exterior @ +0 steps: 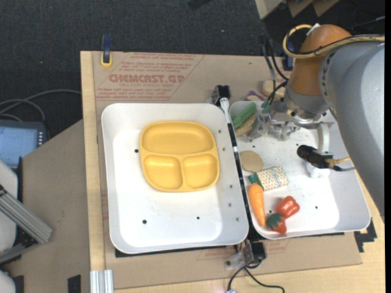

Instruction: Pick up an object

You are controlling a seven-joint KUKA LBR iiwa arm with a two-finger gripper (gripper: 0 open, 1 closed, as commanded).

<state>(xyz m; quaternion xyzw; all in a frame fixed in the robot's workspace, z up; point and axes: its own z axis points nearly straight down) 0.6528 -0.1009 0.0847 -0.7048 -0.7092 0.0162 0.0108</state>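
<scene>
My gripper point(273, 127) is low over the back of the right bin point(342, 215), beneath the orange wrist band. Just to its left, in the bin's back left corner, lies a green piece point(242, 111) with a tan piece point(247, 126) against it. Nearer the front are a round tan disc point(251, 160), a speckled pale block point(272, 177), an orange carrot point(256, 204), a red pepper point(288, 207) and a small red fruit with green leaves point(276, 224). I see nothing held in the gripper.
The left bin point(122, 200) holds a yellow three-part plate point(179, 154). The arm's grey bulk covers the right bin's right side. Cardboard lies under both bins.
</scene>
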